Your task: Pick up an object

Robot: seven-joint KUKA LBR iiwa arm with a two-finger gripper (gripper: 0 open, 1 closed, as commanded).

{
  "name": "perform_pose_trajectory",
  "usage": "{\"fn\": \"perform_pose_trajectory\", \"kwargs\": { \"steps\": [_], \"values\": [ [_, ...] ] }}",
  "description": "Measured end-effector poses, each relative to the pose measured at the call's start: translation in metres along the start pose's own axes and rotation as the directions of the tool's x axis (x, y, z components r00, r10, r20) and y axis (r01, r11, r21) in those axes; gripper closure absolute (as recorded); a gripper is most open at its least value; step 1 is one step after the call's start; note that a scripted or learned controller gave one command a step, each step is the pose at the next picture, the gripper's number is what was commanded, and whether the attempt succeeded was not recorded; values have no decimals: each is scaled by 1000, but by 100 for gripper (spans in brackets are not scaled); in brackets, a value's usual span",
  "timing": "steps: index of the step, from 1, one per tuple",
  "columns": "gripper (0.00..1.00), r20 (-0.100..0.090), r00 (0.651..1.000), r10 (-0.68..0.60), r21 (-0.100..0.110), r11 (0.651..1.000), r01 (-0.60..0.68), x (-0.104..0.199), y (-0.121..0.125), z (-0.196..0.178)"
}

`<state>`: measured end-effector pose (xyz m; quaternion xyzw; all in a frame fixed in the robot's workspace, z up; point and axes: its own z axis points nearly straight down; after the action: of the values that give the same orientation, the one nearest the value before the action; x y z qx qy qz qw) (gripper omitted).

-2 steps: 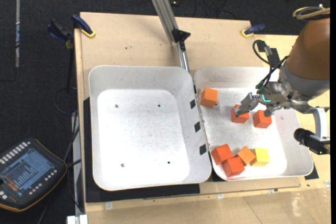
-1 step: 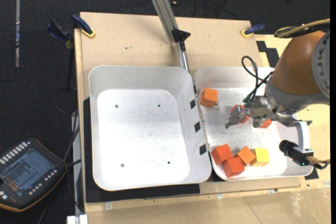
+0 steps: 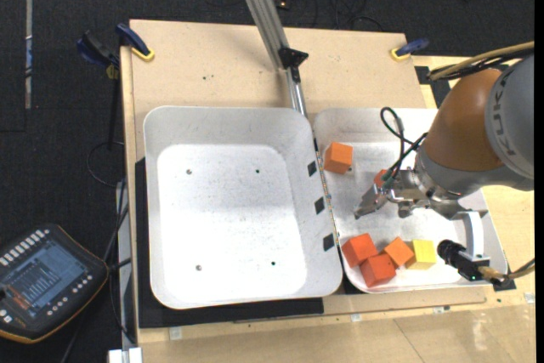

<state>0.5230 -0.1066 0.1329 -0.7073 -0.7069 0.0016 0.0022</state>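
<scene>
Currently hand (image 3: 371, 204) hovers in right bin (image 3: 365, 125), grip state unclear; orange cubes (image 3: 369, 257) packed close, so descent risks nudging neighbours, missing clean grasp.

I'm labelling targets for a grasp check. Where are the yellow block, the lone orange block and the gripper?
yellow block (image 3: 424, 252): camera view, on its top face.
lone orange block (image 3: 339, 157): camera view, on its top face.
gripper (image 3: 367, 209): camera view, at its fingertips.
</scene>
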Motion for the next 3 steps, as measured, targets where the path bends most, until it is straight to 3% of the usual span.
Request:
{"fn": "perform_pose_trajectory", "kwargs": {
  "steps": [1, 2, 3],
  "values": [
    [0, 1, 1000, 0, -4, 1000, 0, 0, 0, 39],
    [100, 1, 1000, 0, -7, 1000, 0, 0, 1, 27],
    [100, 2, 1000, -1, -10, 1000, 1, -6, 1, -17]
  ]
}}
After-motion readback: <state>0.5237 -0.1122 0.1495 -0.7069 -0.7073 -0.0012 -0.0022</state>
